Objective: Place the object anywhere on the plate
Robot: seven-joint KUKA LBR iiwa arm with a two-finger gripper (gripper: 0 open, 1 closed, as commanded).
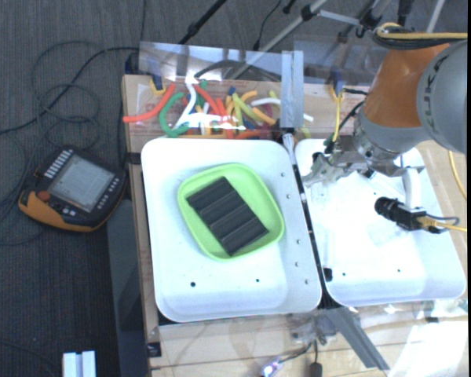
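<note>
One dark ridged object (226, 215) is lying on one green plate (190, 190) at centre; the gripper (323, 166) is hovering upper right, its grip state impossible to tell.

I work in a robotics lab: a teach pendant (71, 188) lies on dark carpet left of my tabletop (220, 344), cables (55, 93) trailing, tripod legs (330, 2) at the far side.

A heap of colourful tubes (212, 110) is lying behind the left white bin (220, 289). An orange-edged handheld controller (72, 188) is resting on the dark floor (31, 305), left of that bin.
</note>
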